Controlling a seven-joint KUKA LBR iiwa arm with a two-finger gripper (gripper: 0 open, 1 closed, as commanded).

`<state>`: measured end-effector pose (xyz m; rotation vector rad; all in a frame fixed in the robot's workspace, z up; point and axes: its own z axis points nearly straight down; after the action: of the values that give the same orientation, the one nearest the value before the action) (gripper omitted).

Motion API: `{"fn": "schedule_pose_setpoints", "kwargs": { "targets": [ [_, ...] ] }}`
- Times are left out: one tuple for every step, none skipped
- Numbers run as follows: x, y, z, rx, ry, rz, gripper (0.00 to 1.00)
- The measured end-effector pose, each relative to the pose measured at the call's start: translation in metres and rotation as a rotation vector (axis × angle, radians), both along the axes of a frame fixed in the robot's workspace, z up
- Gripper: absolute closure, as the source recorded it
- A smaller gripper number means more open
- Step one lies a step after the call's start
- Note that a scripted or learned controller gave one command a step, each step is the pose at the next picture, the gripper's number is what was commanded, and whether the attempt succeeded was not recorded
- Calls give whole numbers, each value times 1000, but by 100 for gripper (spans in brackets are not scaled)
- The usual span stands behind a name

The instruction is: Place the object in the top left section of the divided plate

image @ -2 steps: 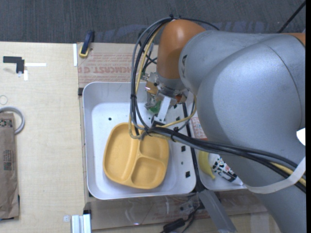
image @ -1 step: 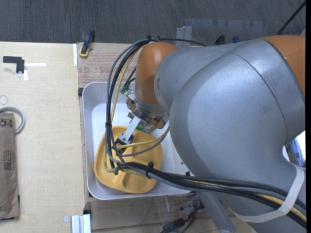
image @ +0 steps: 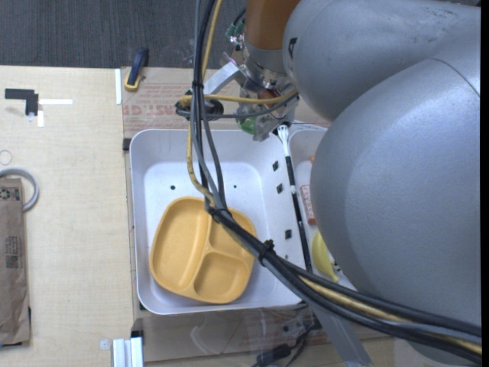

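Observation:
A yellow divided plate lies tilted in the front part of the left white bin, with one large section and two smaller ones. My gripper hangs over the back right corner of that bin, above and behind the plate and largely masked by wrist hardware and cables. A small green thing shows at its lower end; whether it is held cannot be seen. The big grey arm hides most of the right bin.
Black and yellow cables droop across the left bin and over the plate's right side. In the right bin a yellow object and a pinkish packet peek out. A blue-handled tool and a brown bag lie on the bench.

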<state>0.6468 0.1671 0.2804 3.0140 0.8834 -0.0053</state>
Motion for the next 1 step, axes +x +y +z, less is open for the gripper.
{"fn": "schedule_pose_setpoints", "kwargs": {
  "targets": [
    [-3,5,5,-2,2,238,100]
  ]
}}
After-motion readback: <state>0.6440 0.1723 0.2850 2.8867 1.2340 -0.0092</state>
